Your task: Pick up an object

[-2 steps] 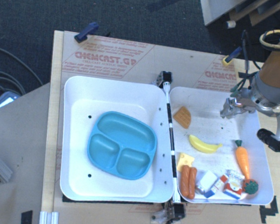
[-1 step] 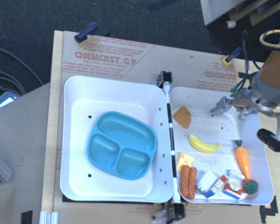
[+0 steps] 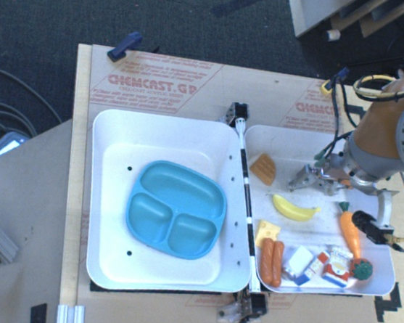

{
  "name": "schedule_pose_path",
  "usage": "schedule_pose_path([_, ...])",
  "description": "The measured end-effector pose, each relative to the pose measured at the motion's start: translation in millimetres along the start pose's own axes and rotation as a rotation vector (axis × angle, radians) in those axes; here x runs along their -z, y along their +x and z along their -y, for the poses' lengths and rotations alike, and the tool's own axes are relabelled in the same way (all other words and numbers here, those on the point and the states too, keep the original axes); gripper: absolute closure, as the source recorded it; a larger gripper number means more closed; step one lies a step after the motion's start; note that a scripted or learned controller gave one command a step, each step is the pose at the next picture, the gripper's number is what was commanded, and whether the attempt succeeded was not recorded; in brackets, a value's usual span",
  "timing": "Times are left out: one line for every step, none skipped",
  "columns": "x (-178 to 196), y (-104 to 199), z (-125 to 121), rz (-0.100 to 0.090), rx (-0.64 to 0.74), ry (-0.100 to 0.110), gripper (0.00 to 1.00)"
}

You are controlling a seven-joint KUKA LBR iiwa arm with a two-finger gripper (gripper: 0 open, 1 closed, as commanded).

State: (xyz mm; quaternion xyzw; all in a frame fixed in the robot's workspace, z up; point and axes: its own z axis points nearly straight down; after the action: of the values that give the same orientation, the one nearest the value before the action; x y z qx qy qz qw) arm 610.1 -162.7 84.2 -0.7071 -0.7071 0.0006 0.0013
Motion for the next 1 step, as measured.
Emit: schedule_pose_path([10.5,0.0,-0.8,0.0,-0.001,-0.003,1.0])
